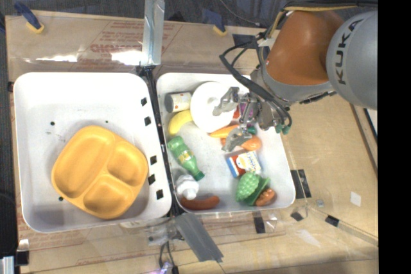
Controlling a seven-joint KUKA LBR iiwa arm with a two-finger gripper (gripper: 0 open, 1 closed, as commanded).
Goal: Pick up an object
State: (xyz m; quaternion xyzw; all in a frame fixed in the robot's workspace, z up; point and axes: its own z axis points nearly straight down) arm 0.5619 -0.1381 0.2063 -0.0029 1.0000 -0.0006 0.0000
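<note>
Your left bin (26, 138) holds one item: a yellow divided plate (99, 170), lying flat toward its near side. Your right bin (290, 170) holds the rest. Along its left wall you have a small jar (179, 101), a banana (180, 122), a green bottle (183, 156) lying on its side, and a sausage (199, 203) at the near edge. Next, a white plate (209, 106) toward the far side, a carrot (247, 144) beside it, a small box (244, 163), and a green leafy toy (248, 188) near the front right corner. The gripper (239, 117) sits over the white plate and carrot; its jaws are spread, with nothing visibly between them. The arm (308, 54) enters from your right
</note>
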